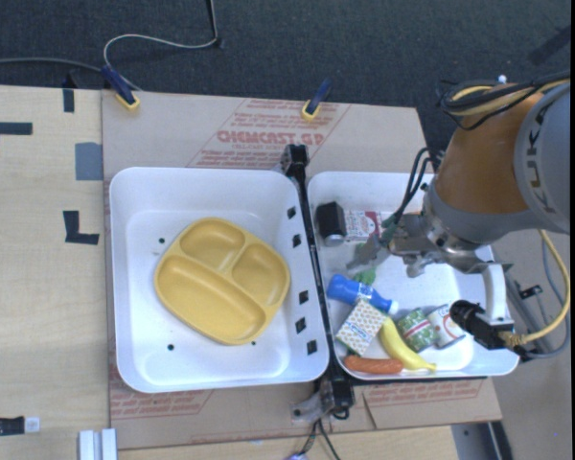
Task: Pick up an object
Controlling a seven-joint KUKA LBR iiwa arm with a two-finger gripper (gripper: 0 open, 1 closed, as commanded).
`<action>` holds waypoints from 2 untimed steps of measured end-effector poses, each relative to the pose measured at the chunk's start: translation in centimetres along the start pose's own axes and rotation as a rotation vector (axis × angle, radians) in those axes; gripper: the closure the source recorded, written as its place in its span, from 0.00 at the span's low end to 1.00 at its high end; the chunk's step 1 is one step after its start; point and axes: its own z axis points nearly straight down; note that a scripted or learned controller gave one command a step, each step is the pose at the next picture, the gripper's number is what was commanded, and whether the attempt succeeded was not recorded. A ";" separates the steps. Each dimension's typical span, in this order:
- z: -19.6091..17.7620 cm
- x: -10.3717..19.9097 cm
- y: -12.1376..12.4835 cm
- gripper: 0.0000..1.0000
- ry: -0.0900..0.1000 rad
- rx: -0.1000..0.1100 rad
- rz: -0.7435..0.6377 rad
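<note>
Camera view looks down on the desk (38, 257), where two white bins sit side by side on a cardboard sheet (259, 137). The arm (498, 175) reaches in from the right over the right bin (479, 364), its orange band above the wrist, and the tool (395, 247) hangs low over that bin's upper middle.

Just left of the tool lie a black block (328, 220) and a red-and-white packet (362, 225). Below it and a little left is a blue bottle (357, 293), touching a small checked packet (360, 326). Further below lie a yellow banana (402, 347) and, at the bin's near edge, an orange carrot (372, 364). Below and right of the tool sits a green-and-white packet (425, 328), beside the banana. These things crowd the bin's lower half.

Well to the left of the tool, the left bin (134, 199) holds a yellow divided plate (222, 278).

Whether the tool is spread or pressed together, I cannot tell; nothing visibly sits between its tips.
</note>
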 end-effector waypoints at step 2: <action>12.7 -4.3 3.4 0.00 0.000 -0.017 0.001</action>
